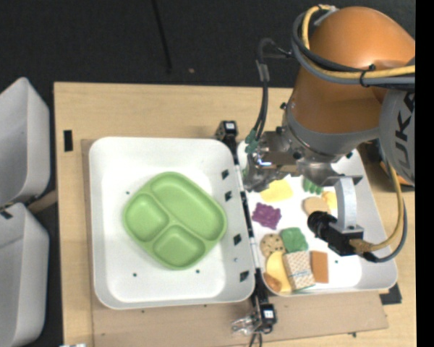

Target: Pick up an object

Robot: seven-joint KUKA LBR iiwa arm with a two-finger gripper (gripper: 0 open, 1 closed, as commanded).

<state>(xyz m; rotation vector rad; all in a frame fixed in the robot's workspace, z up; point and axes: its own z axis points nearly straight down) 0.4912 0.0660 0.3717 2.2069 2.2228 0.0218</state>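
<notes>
**Arm over right bin, pick target undecided**

Gripper [264, 166] sits low at the upper-left corner of the right bin [376, 270], beside the divider; its opening state cannot be told from this angle; nothing visibly held. Candidates lie near it: yellow piece [277, 191] just below, purple piece [266, 214] beyond that, then a cookie [272, 244], green block [293, 237], orange slab [319, 266]. These look like small toy foods; judged light, rigid, somewhat slick plastic; best pinched across the short sides. The green divided plate [175, 220] in the left bin [101, 266] is broad and shallow, a poor grasp except at its rim. Legible writing: partial "UK" on the arm; nothing else readable.
</notes>
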